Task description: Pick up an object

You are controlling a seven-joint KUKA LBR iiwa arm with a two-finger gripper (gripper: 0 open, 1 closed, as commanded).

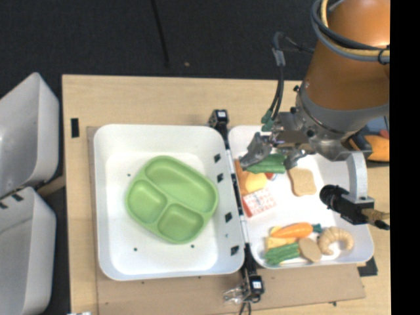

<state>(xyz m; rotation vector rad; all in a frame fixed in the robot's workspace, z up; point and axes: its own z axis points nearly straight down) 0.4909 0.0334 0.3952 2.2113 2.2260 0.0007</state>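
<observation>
The right bin (367,245) holds several toy foods. Among them are a green vegetable (269,167), a yellow-orange piece (253,182), a red and white packet (259,203) and a tan bread slice (303,182). Nearer the front lie a carrot (292,230), a green pod (282,253) and a croissant (336,239). My gripper (260,155) hangs low over the bin's far left corner, right above the green vegetable and touching or nearly touching it. The arm's body hides the bin's far right part.
The left bin (111,248) holds a green divided plate (172,199). A black cylinder on a white bracket (341,202) juts over the right bin's right side. White blocks (23,143) stand at the far left of the bench.
</observation>
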